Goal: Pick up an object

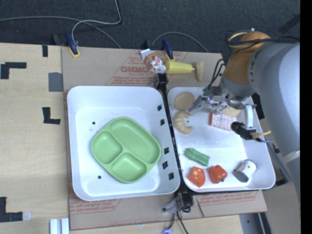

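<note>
In the right bin (258,182) lie a round tan bun (184,100), a croissant (183,123), a pink and white packet (221,121), a green pickle (197,155), a strawberry (196,176), a red pepper (217,173) and a small white and grey cup (244,170). My gripper (214,103) hangs low over the far part of this bin, between the bun and the packet, just above the packet's far edge. The wrist and the orange band (242,62) cover what lies under it. Nothing shows lifted off the bin floor.
A green divided plate (126,149) fills the middle of the left bin (80,106). Behind the bins, on the cardboard, lie a yellow toy (178,68), a tan knob (200,70) and a small printed wrapper (153,60). Cables run across the dark floor at the top.
</note>
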Controlling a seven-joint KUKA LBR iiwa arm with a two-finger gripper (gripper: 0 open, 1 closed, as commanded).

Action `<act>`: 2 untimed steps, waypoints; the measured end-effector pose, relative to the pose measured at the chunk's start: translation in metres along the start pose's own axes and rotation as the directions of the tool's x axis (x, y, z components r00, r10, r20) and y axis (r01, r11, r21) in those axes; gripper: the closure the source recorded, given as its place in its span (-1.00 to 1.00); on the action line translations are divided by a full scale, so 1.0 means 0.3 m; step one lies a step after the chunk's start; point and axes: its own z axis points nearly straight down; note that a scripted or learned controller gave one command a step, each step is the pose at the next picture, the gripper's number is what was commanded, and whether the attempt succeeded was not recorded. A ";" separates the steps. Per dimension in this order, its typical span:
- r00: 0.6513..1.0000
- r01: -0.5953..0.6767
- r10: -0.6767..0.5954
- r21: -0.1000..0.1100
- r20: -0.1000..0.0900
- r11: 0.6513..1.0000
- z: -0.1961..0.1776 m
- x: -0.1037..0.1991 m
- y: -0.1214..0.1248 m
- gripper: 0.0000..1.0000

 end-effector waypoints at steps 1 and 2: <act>1.000 0.000 0.000 0.005 -0.002 1.000 0.003 -0.168 0.009 -1.00; 1.000 -0.003 0.003 0.019 -0.004 1.000 -0.092 -0.270 -0.103 -1.00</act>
